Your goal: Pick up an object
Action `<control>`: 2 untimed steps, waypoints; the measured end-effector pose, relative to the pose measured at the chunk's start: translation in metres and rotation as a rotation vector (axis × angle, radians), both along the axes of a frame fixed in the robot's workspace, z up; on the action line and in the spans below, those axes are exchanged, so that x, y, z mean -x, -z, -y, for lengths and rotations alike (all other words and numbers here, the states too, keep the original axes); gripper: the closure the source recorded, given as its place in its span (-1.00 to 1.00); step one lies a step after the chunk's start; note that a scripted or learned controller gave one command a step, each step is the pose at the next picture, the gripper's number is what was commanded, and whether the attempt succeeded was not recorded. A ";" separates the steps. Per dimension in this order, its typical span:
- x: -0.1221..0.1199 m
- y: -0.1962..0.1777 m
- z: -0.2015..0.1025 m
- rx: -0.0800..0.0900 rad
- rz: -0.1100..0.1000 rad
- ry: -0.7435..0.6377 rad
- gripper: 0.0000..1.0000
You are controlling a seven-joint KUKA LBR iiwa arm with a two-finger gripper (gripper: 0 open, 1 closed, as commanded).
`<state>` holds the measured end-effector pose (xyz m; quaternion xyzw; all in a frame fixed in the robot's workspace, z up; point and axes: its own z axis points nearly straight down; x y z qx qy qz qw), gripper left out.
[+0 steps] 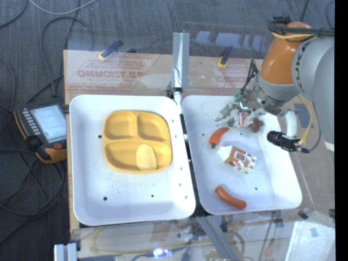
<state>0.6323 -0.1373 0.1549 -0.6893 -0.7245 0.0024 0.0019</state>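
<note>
The tool [237,115] hangs low in the right bin [283,197], near its back edge. I cannot tell what it grips, if anything. Just beside it lies a carrot [218,136]. If the tool drops off-center, I think the carrot could roll away. In this bin: one carrot, one toy house [238,157], one sausage [230,197]. The left bin [87,200] has one yellow tray [137,140].

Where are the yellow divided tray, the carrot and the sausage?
yellow divided tray [120,127]: camera view, upper left compartment.
carrot [218,136]: camera view, middle of its orange body.
sausage [230,197]: camera view, middle of its length.
</note>
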 end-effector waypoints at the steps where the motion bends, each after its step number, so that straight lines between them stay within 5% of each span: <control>1: -0.016 0.046 0.042 0.001 0.007 -0.022 -1.00; 2: -0.030 0.060 0.021 0.012 0.024 -0.129 -1.00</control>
